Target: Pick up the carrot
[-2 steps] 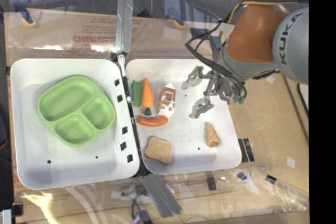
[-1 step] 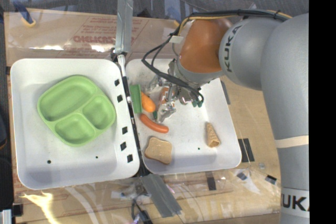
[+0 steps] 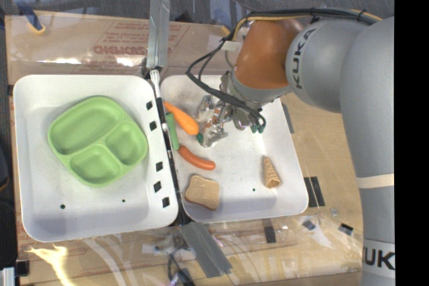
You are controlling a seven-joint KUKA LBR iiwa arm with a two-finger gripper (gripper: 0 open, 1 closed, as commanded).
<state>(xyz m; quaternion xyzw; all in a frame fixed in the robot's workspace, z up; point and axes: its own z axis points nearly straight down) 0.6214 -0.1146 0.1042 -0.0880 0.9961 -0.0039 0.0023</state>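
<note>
Camera view:
Pincer: the gripper (image 3: 213, 122) hangs low in the right bin (image 3: 281, 201); whether it is apart or together, I cannot tell.
Carrot: the carrot (image 3: 181, 118) lies just left of the pincer, by the bin's left wall, green end toward the near side.
Handling: probably light, stiff, smooth, tapered; it may slip.
Hold: best across the thick orange middle.
Neighbours: sausage (image 3: 197, 157) and bread slice (image 3: 202, 191) nearer to the camera than the pincer.

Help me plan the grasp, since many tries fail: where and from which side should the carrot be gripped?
Grip the carrot around its thick orange middle, coming straight down. It lies flat, slanting from upper left to lower right, green top beside the bin wall, so close across its width, not along it. The end effector sits just right of it.
</note>
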